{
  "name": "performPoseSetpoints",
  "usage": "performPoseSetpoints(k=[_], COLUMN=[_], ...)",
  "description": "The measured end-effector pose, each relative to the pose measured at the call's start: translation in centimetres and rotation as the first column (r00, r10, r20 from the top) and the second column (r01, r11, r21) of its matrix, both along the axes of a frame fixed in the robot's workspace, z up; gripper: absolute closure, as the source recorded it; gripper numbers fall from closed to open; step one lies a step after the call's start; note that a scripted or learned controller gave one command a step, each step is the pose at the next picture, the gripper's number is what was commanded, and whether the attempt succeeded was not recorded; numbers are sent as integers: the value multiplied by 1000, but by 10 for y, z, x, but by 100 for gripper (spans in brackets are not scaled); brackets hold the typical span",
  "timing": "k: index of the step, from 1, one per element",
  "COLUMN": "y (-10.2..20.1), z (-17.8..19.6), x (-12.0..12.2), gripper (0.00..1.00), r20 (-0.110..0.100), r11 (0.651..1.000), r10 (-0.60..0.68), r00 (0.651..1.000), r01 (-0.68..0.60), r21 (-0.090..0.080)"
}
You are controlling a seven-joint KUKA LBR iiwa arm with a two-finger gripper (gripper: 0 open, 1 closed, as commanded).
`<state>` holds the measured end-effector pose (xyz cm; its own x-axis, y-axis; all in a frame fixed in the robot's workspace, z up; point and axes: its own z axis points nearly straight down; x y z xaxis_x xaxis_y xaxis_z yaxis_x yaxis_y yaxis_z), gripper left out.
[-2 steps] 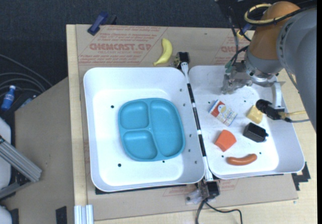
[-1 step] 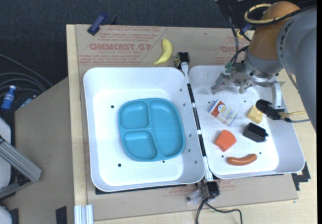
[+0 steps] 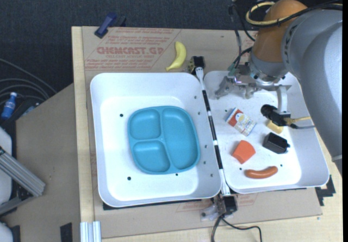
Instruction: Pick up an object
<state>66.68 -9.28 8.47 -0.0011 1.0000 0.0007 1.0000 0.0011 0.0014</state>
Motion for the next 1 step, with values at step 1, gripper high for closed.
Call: performPoseSetpoints(k=[1], y=[0], z=[11], x=[1], gripper=[100], r20=[2], r11=[1000], r10=[1], r00=[1000], r01=[-1], r21=[-1])
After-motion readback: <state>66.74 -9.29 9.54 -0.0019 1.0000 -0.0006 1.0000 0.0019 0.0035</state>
